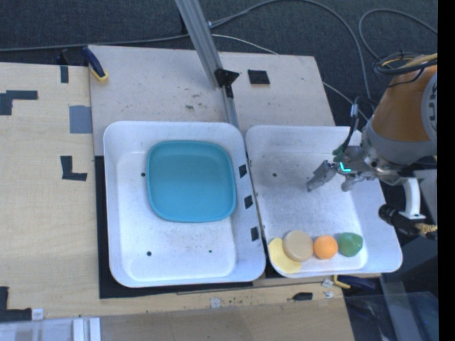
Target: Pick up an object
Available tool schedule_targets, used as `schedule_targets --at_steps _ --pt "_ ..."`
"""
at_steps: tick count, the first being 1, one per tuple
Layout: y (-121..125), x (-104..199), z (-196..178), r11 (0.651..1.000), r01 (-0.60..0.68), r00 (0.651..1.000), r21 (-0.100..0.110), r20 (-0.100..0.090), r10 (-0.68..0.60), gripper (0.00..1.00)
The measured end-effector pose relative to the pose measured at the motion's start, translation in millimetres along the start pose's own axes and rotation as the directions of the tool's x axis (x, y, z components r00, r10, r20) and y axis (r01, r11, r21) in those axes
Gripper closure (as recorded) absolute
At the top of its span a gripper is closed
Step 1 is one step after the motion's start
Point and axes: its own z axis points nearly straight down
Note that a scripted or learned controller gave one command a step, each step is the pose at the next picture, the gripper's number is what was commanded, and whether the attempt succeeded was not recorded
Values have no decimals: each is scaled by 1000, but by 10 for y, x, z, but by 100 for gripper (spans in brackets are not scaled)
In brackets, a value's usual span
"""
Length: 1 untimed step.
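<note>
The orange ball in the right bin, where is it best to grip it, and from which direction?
Grip the orange ball across its middle, coming from straight above. The tan disc and the green object crowd its left and right, so the fingers likely fit better on its front and back.

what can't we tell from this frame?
- Gripper: fingers too small and blurred to read their state, camera view.
- Yellow item: mostly hidden under the tan disc.
- Arm: base cut off by the right edge.
- Green object: too blurred to identify.

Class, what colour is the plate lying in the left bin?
The plate is turquoise blue, shown plainly in the camera view.
</note>
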Motion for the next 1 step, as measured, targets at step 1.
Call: schedule_targets --at_steps 1 --pt "0 0 0 1000 0 1000 0 0 0 0"
